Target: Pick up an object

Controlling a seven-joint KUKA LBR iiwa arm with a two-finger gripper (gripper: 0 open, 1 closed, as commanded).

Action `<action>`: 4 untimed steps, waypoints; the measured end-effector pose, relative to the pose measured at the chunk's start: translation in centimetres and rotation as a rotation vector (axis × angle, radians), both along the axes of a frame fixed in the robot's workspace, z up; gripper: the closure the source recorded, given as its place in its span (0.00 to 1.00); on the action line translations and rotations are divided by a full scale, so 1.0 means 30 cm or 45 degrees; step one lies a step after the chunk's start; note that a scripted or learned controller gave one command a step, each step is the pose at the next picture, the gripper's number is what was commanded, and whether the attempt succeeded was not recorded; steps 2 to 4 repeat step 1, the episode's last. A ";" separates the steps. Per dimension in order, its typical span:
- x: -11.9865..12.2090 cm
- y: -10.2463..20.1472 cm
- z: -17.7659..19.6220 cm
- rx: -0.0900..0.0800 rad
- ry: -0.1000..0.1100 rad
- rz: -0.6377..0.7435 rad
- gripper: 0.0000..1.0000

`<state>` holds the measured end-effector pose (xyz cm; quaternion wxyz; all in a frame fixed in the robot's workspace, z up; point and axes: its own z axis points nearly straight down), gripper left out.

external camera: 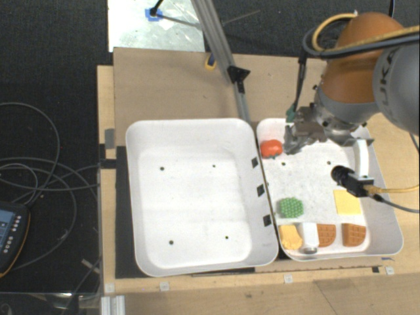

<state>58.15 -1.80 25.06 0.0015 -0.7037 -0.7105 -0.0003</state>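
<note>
A wooden bench (177, 90) on a dark floor bears two shallow white bins side by side, seen from above at a slant; loose cables (39, 169) lie on the floor at left and a grey tripod leg (216, 31) crosses the far edge. The left bin (141, 241) holds nothing that the view shows. The right bin (387, 238) holds the candidate objects: a red-orange rounded piece (270, 148) at its far left corner, a green knobbly ball (291, 207) near the middle, a pale yellow flat block (347, 202) at right, and, along the near wall, a yellow piece (290, 236), a white cylinder (309, 235) and two orange waffle-like pieces (340, 233). The arm reaches in from the right, and its gripper (293, 140) hangs low over the far part of the right bin, just beside the red-orange piece; whether the jaws stand wide or narrow cannot be told. Nothing is seen between them, so the task appears to be at the approach stage: grasping and lifting are not yet done, and every object lies in the bin.
</note>
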 end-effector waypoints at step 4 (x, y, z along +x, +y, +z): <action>-0.047 0.196 0.012 0.000 -0.002 0.003 1.00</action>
